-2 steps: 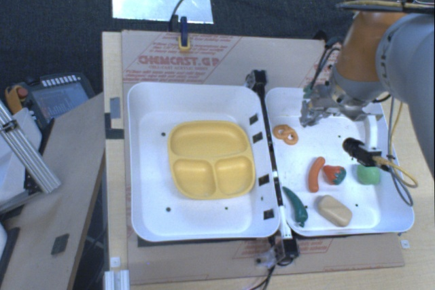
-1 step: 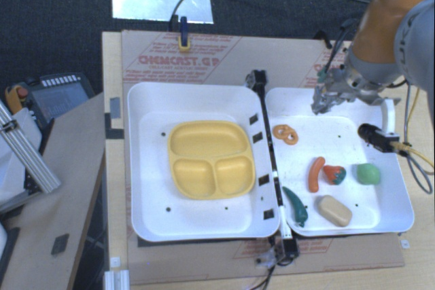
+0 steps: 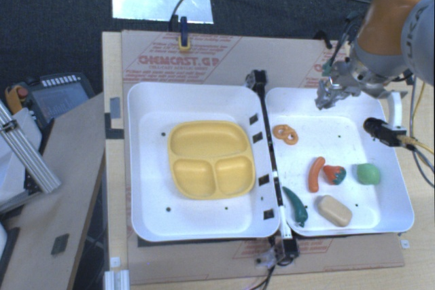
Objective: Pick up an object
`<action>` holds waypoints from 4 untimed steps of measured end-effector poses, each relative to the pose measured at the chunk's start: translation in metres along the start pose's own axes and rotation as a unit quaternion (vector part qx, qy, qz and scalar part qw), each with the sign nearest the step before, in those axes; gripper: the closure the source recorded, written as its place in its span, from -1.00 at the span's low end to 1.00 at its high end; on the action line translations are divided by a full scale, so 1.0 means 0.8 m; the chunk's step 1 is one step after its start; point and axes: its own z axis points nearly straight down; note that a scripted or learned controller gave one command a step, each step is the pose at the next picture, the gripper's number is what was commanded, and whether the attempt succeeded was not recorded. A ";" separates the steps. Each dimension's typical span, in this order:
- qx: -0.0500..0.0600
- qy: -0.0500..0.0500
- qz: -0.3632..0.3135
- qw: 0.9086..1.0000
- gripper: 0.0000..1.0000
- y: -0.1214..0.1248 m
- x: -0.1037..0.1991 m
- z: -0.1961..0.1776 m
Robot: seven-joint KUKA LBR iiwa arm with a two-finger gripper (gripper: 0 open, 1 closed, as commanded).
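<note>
The arm (image 3: 397, 17) comes in from the right, its orange band and grey body cut off by the frame edge. Its hand (image 3: 327, 97) hangs over the back left part of the right bin (image 3: 401, 214), above bare white floor. The hand is small, dark and partly blurred against cables, so I cannot tell how far it is open; nothing can be made out inside it.

The things to pick all lie in the right bin, apart from the hand. A pretzel (image 3: 286, 134) lies nearest, toward the bin's left wall. Further forward, a sausage (image 3: 316, 174) lies tilted, with a strawberry (image 3: 334, 174) touching or just beside its right side. A green ball (image 3: 368, 174), perhaps a lime, sits near the right wall. At the front, a tan bread roll (image 3: 334, 210) lies beside a dark green pepper (image 3: 296, 206), which rests against the left wall; its lower end is hard to separate from the rim.

A black fitting (image 3: 380, 130) juts over the bin's right side, its far end cut off.

The left bin (image 3: 146, 146) holds a yellow divided tray (image 3: 210, 158) with three compartments, lying flat near the middle. Both bins sit on brown cardboard (image 3: 204, 54) covering the surface.
</note>
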 end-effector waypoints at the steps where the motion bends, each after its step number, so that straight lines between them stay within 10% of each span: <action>1: 0.002 0.001 -0.002 1.000 1.00 -0.014 0.056 0.006; 4: 0.002 0.001 -0.003 1.000 1.00 -0.079 0.239 -0.005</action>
